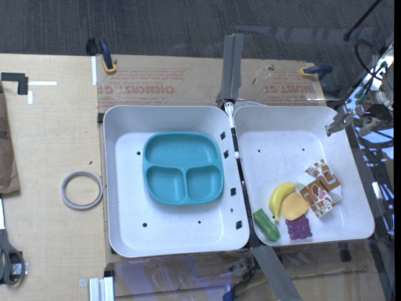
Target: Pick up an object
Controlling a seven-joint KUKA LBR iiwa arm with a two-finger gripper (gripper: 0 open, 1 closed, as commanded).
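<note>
Dark carpet behind wooden bench; two white bins; end effector state unclear.

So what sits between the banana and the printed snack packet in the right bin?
In the camera view, an orange rounded piece lies between the banana and the snack packet, touching both.

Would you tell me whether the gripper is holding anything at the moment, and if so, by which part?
Nothing is held: the gripper hangs over the right bin's far right corner, apart from the toys lying near the bin's front.
</note>
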